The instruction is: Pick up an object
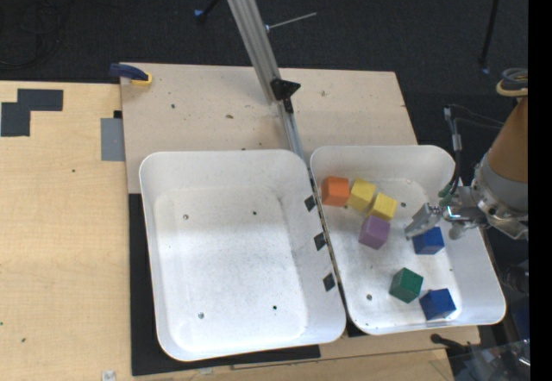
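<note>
Gripper fingers hang low in the right bin, right above a blue cube. One finger pokes out to the left and looks like it touches the cube's top. I cannot tell if the fingers are open or shut, and no cube sits between them. A purple cube is just to the left. Two yellow cubes and an orange cube sit farther back. A green cube and another blue cube are near the front. The left bin is beside it.
</note>
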Motion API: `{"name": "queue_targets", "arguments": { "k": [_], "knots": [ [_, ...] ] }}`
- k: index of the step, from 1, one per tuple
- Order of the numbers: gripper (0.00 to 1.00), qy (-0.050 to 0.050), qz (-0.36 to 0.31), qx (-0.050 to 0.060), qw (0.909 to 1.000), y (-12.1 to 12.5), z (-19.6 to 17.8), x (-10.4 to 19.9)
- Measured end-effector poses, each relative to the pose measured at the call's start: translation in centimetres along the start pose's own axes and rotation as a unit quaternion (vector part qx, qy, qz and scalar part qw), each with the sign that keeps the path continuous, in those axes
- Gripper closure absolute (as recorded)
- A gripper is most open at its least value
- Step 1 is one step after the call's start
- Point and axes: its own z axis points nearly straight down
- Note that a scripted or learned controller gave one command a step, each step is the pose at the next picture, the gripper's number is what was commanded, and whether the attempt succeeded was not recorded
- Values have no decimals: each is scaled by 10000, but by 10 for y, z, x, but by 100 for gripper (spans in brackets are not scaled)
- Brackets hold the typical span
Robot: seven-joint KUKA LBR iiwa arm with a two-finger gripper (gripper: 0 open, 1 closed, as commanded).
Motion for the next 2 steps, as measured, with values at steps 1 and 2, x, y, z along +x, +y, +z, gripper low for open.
{"name": "queue_targets", "arguments": {
  "k": [1,2],
  "knots": [
    [0,-7,9,-25,10000,1,-2,-1],
    [0,2,4,4,10000,-7,50,7]
  ]
}}
